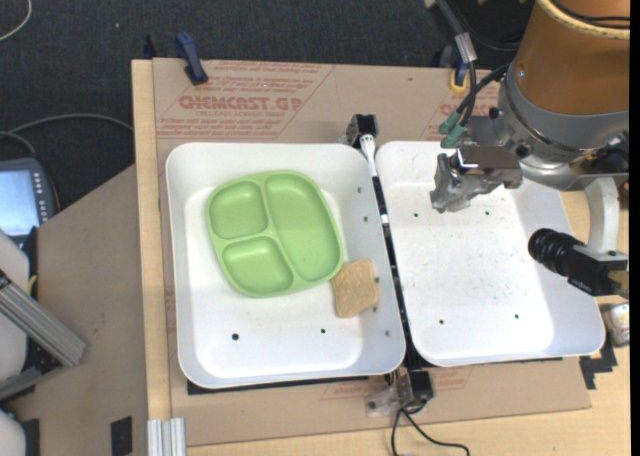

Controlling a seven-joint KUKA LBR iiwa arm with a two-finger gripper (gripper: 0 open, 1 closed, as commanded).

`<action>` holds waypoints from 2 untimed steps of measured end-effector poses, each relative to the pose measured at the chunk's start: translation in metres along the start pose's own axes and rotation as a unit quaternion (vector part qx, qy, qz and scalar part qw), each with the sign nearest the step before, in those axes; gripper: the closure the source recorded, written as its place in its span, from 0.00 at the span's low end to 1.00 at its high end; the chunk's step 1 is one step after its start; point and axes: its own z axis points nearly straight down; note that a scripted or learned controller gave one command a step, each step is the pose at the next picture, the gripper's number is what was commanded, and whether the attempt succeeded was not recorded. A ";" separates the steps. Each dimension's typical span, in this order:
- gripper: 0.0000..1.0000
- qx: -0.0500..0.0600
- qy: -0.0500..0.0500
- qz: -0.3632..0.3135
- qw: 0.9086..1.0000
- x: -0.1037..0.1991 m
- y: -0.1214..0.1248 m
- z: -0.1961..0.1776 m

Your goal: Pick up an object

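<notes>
Two white bins [200, 344], gripper [452, 196] above the right one

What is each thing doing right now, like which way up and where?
Green plate: right way up, flat in the left bin, nothing in its three sections.
Tan sponge piece: lying flat, touching the plate's lower right edge.
Gripper: over the right bin, near its top edge, nothing seen between its tips.
</notes>
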 end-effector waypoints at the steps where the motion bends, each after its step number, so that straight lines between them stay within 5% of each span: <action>1: 1.00 -0.006 0.000 0.000 1.000 0.058 0.001 -0.013; 2: 1.00 -0.007 0.000 0.005 1.000 0.028 0.001 -0.054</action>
